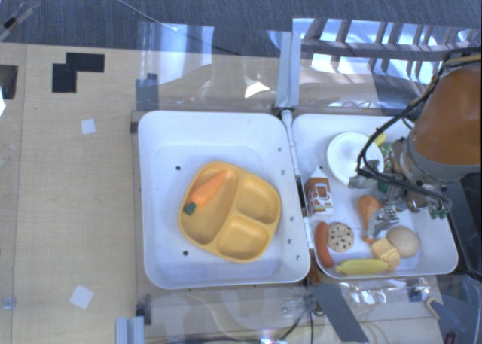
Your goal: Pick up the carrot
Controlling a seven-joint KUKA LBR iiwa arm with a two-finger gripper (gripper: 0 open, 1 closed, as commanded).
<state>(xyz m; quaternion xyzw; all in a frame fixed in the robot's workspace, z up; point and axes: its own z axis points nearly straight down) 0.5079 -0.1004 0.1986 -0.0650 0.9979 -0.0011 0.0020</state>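
Observation:
The carrot [208, 190], orange with a green stub at its lower left end, lies slantwise in the upper left compartment of a yellow divided plate [248, 241] in the left bin [162, 184]. The gripper [385, 220] hangs low over the right bin [444, 256], far to the right of the carrot. It sits just beside a brown drumstick [367, 208] and above a tan roll [404, 241]. The arm's orange band [452, 120] covers the right bin's far right side.
The right bin holds a white dish [346, 156], a small brown carton [319, 196], a red sausage [322, 243], a cookie [340, 237], a corn cob [360, 266] and a yellow chunk [385, 252]. A ridge [295, 184] divides the two bins.

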